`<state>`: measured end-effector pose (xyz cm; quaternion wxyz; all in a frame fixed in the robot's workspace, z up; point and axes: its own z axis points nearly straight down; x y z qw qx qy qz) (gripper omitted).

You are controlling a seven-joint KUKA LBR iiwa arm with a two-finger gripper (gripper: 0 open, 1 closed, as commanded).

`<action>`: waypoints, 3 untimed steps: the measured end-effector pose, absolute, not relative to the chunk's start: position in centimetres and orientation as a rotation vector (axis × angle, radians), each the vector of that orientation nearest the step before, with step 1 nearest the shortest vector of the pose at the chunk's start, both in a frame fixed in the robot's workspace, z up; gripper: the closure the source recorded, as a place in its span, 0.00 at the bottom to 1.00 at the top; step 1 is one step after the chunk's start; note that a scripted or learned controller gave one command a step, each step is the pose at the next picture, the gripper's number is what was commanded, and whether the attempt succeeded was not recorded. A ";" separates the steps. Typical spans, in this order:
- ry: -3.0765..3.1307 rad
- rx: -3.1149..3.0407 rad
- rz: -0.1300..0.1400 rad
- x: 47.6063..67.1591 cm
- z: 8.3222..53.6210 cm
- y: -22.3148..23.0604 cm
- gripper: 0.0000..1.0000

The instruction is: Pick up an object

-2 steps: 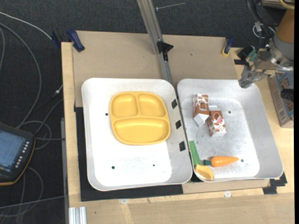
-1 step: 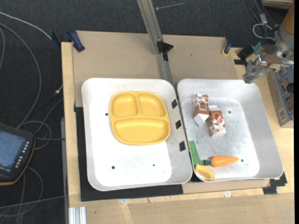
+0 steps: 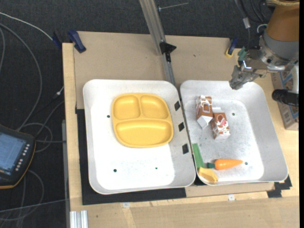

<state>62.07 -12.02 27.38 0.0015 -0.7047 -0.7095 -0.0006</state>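
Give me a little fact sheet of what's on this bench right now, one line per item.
left bin: holds a yellow divided plate
right bin: two small cartons side by side, toy carrot near the front, yellow piece at the front left corner
gripper: above the right bin's back edge, carrying nothing visible
arm: reaches in from the right

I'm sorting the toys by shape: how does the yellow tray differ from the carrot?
The tray is yellow, wide and flat, split into three compartments; the carrot is orange with a green end, slim and tapered. The tray lies in the left bin, the carrot in the right bin near its front edge. Both lie flat, untouched.
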 end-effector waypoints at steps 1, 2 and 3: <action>-2.225 -2.213 -0.001 59.8 27.5 -7.8 1.00; -2.224 -2.211 0.002 57.9 25.8 -3.0 1.00; -2.223 -2.212 0.003 55.6 24.9 1.0 1.00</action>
